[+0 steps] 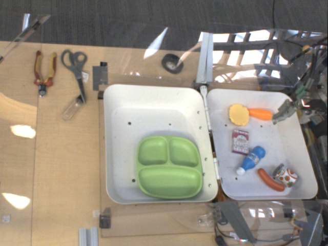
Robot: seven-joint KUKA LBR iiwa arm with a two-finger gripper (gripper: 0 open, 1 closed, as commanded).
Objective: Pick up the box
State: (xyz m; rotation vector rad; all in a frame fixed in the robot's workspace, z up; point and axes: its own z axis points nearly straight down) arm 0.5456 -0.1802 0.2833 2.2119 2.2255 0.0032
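The box (240, 141) is small and maroon with a pale label, lying flat near the middle of the right bin (302, 152). My gripper (283, 113) hangs over the bin's upper right part, close to the tip of an orange carrot (260, 114). It is well to the right of the box and further back, apart from it. Nothing shows held in it.
A yellow round item (239, 115) lies just behind the box, and a blue bottle (251, 160) just in front of it. A sausage (270, 180) and a small can (285, 175) sit at the front right. The left bin (120, 137) holds a green divided plate (169, 166).
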